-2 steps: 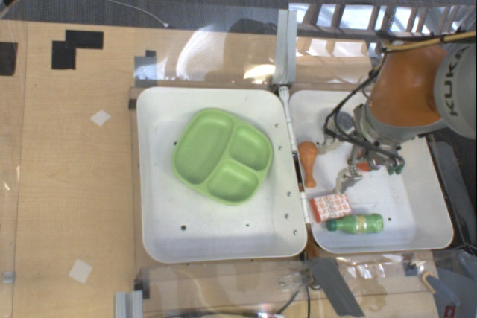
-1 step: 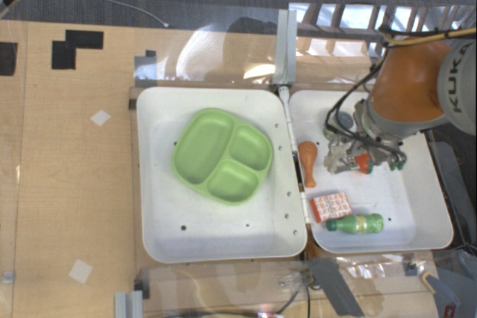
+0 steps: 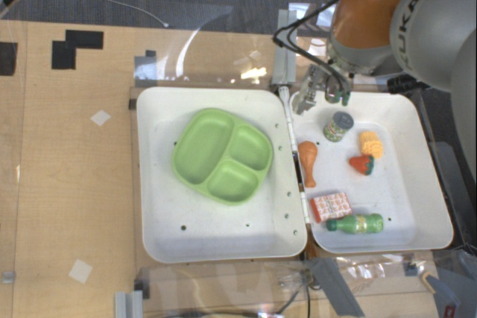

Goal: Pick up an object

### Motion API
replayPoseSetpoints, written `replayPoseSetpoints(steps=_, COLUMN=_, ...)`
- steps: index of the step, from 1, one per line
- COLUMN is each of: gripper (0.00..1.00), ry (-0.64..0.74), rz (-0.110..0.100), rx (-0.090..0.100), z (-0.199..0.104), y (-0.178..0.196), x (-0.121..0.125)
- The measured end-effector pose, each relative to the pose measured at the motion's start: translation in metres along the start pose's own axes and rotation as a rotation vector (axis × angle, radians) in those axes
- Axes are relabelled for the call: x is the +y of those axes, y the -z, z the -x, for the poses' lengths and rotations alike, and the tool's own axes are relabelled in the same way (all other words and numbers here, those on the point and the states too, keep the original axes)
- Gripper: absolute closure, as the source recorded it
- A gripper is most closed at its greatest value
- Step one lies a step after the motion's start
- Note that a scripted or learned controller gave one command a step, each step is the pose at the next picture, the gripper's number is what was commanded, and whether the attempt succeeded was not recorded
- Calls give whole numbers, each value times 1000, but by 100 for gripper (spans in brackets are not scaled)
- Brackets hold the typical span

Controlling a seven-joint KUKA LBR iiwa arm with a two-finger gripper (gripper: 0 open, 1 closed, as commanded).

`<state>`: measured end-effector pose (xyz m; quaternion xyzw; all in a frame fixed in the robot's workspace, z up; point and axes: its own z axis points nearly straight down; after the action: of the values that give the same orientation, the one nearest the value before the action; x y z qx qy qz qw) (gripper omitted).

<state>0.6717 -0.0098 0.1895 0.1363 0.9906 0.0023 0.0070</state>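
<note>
On the left side of my view I see the left bin [image 3: 149, 234], holding a green divided plate [image 3: 222, 155] set at an angle near its middle. Past the rim, the right bin [image 3: 425, 160] carries the small things: an orange drumstick [image 3: 307, 161] close to the dividing edge, a red-and-white box [image 3: 330, 205] below it with a green bottle [image 3: 356, 223] lying on its side just beside it, a small can [image 3: 338, 126] toward the back, then a strawberry [image 3: 362, 164] and a yellow corn piece [image 3: 371, 144]. My gripper [image 3: 322, 94] hangs over that bin's back left corner, near the can, fingers slightly apart with nothing between them.
</note>
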Motion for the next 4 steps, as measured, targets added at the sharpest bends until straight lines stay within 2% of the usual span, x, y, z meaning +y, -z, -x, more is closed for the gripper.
replayPoseSetpoints(steps=1, gripper=100, ry=-178, rz=-2, rx=9, z=-105, y=-2, x=65)
replayPoseSetpoints(steps=2, gripper=100, ry=244, rz=-1, rx=6, z=-152, y=26, x=68)
replayPoseSetpoints(steps=3, gripper=100, ry=482, rz=0, rx=10, z=-219, y=10, x=100)
replayPoseSetpoints(steps=4, gripper=100, ry=872, rz=4, rx=8, z=-217, y=-7, x=171)
